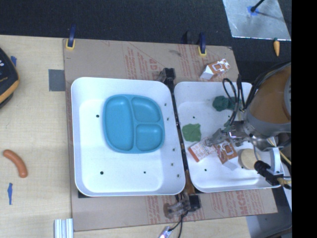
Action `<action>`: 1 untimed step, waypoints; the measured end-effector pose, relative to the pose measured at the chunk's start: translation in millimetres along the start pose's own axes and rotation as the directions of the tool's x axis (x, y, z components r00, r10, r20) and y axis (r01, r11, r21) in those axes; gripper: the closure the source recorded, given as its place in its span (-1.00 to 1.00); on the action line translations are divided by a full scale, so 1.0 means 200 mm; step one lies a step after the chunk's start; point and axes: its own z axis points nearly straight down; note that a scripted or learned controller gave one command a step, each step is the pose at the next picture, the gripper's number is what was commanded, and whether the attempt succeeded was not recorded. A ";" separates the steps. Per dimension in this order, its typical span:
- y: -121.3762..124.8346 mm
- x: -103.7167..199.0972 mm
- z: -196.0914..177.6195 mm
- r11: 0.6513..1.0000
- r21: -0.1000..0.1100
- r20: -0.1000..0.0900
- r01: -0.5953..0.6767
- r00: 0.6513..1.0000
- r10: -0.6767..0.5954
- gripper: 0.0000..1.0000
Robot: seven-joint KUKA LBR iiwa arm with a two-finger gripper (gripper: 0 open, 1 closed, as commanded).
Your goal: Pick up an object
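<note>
My gripper [215, 139] hangs low over the right bin [198, 182], its tip just right of a green lump [191, 131]. Directly below the tip lies a red and white packet [198, 150]. A second brown and white packet [227, 152] rests beside it, and a round tan disc [246, 158] sits further right, partly under the arm. A dark green object [221, 103] is at the bin's back, near the arm's black cables. Nothing shows between the gripper's tips.
The left bin [84, 133] holds a blue divided plate [133, 123]. A small packet [216, 69] lies on the cardboard behind the right bin. An orange sausage [16, 163] lies on the bench at far left, and a black and yellow device [6, 78] sits at the left edge.
</note>
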 end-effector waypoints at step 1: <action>0.40 -0.21 0.01 1.000 0.001 -0.010 0.003 1.000 -0.003 -1.00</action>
